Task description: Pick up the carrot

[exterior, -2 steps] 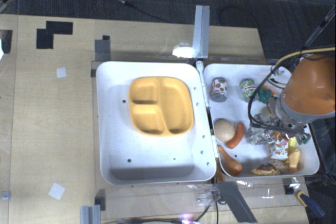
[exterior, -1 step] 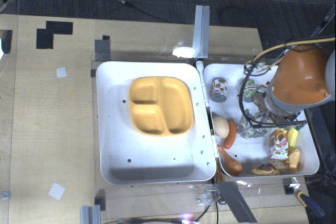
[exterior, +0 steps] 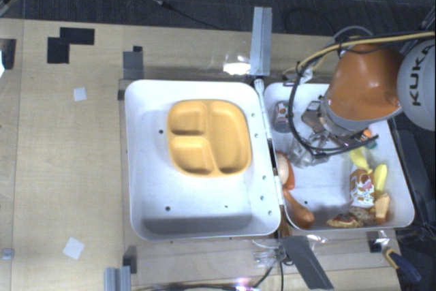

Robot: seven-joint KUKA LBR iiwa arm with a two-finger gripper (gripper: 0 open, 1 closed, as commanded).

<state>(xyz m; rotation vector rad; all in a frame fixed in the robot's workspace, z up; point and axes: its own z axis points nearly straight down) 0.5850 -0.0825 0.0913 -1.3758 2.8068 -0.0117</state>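
Nearest, along the front wall of the right bin (exterior: 403,218), lies a jumble of toy food — a brown bun-shaped piece (exterior: 300,212) at the left corner, a flat biscuit-like piece (exterior: 345,220), and a small printed carton (exterior: 361,189) with yellow pieces (exterior: 379,176) beside it. Just beyond the bun, against the bin's left wall, sits the carrot (exterior: 287,173), an orange-red shape partly hidden by the rim. Farther in, the gripper (exterior: 304,155) hangs low over the bin floor just right of the carrot; whether its jaws are spread or closed I cannot tell. Above it the arm's orange band (exterior: 364,82) bulks over the bin's far half, cables looping round — the grey link running off right. Left, the other bin (exterior: 143,167) carries a yellow divided plate (exterior: 206,135).
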